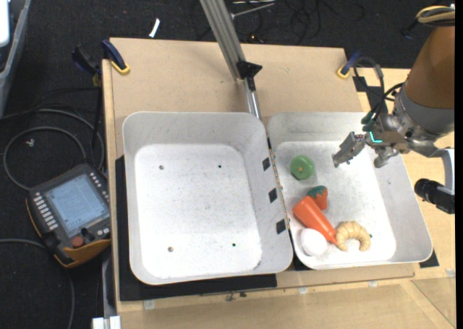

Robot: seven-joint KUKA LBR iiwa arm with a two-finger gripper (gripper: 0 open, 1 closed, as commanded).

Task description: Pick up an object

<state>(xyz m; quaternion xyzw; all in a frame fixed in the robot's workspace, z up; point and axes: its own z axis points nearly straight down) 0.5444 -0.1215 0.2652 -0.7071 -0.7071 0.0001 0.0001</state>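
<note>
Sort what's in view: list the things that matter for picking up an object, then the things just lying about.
For the job:
gripper, over the right bin
green toy
toy carrot
white egg
croissant

Lying about:
left bin
teach pendant on the floor
yellow clamps
metal pole

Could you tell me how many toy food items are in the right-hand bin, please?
5, all in the right bin: green piece, small red piece, carrot, white egg, croissant.
</note>
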